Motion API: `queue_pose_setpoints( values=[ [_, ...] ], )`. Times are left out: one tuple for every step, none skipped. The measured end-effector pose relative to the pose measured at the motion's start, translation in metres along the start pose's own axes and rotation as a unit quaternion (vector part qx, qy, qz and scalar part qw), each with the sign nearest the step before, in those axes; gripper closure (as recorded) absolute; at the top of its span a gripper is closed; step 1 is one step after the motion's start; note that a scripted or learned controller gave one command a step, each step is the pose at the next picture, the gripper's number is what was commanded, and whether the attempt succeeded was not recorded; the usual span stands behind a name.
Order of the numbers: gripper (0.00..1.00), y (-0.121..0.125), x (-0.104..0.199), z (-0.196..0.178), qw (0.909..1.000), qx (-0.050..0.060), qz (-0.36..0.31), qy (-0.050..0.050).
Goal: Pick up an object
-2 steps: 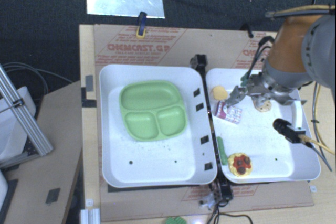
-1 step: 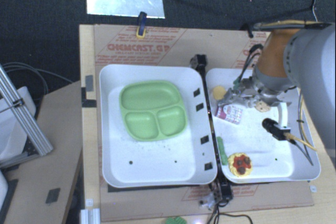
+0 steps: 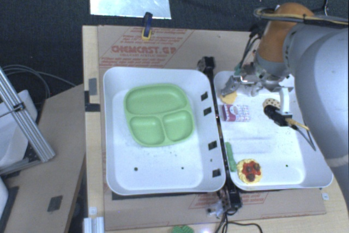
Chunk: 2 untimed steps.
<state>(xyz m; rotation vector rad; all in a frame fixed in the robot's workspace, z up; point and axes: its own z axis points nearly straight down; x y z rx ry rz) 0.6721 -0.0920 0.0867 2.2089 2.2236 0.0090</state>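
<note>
The tool (image 3: 228,89) hangs low over the far left corner of the right bin (image 3: 272,153), close to the wall it shares with the left bin (image 3: 163,169); whether it is spread or pressed together, I cannot tell from this angle. Directly under its tip, touching or nearly so, lies a small yellow piece (image 3: 229,98), tucked against that same inner wall with little room on its left side. Just beside it, toward the near edge, sits a pink-and-white packet (image 3: 236,113), also close to the wall. Further toward the near rim, a short green stick (image 3: 230,155) lies along the inner wall, and a round pizza-like toy (image 3: 250,170) rests by the near left corner. The middle and near right of the right bin's floor are bare white, giving open room there. The arm's broad grey body covers the bin's right edge. In the left bin a green divided plate (image 3: 158,114) lies toward the far side, apart from all four walls.
</note>
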Motion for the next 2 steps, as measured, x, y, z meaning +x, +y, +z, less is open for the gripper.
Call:
queue_pose_setpoints(
  values=[
    [1.00,-0.001,-0.001,-0.010,1.0000,0.001,-0.001,-0.001],
    [1.00,-0.040,0.049,-0.104,1.0000,0.001,-0.001,0.001]
  ],
)
